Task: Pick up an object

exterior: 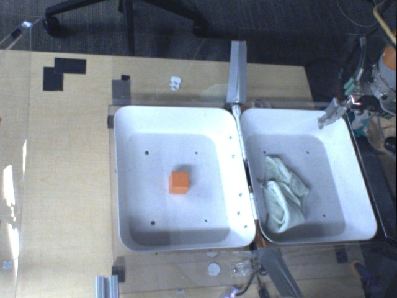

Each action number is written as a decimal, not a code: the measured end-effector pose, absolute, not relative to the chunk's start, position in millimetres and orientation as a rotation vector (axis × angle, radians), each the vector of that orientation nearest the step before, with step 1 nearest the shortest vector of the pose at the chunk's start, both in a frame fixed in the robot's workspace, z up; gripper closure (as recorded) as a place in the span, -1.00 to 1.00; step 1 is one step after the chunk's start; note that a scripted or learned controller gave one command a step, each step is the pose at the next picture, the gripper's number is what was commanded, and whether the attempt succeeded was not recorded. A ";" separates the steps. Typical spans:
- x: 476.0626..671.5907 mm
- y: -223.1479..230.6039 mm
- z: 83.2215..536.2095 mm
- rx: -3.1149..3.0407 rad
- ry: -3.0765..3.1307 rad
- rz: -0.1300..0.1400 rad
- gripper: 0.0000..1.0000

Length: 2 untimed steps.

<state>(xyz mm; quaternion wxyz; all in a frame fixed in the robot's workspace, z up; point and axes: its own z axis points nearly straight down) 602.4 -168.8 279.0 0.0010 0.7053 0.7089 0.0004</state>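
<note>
Bench: pale wood surface carrying two shallow white bins side by side, with black angular marks near its far left corner.
Left bin: white, rounded corners, small dark dots on its floor; it holds one object.
Right bin: white, touching the left bin along a central seam; it holds one object.
Divider post: grey metal bar standing at the far end of the seam between the bins.
Arm: grey with an orange band, entering at the upper right, above the far right corner of the right bin.
Cloth: crumpled, pale greenish-white, lying in the left half of the right bin.
Tool: over the far right rim of the right bin, well apart from cloth and cube; nothing is seen between its fingers, and whether it is spread or closed cannot be told.
Cube: small, orange, resting near the middle of the left bin's floor.
</note>
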 end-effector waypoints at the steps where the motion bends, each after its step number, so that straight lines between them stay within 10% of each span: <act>1: 629.2 -162.6 146.4 2.337 2.100 0.000 -1.00; 2: 651.0 -113.5 87.2 2.373 2.050 0.008 -1.00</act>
